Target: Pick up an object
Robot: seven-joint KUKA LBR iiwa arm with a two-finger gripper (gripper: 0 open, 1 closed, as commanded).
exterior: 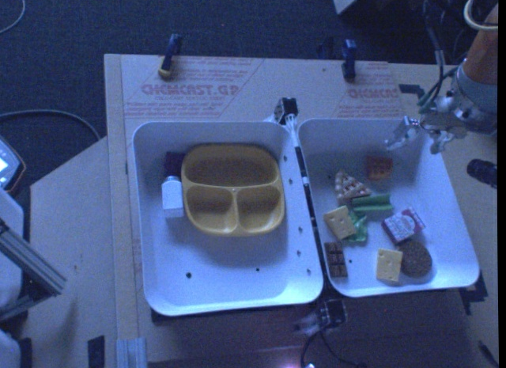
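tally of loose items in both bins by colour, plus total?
Yellow: 3 – divided tray, two cheese squares
White: 1 – small bottle
Orange: 1 – block
Green: 1 – bean bundle
Brown: 2 – round cookie, chocolate bar
Red/purple: 1 – packet
Mixed: 1 – pizza slice
Total: 10

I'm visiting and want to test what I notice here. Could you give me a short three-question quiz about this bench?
1. True or false: the yellow divided tray lies in the left bin.
2. Which stands beside that tray's left edge? A) small white bottle B) green beans C) brown round cookie
3. Fill in: the gripper hovers over the ____ bin's far corner.

Key: 1 true; 2 A; 3 right.
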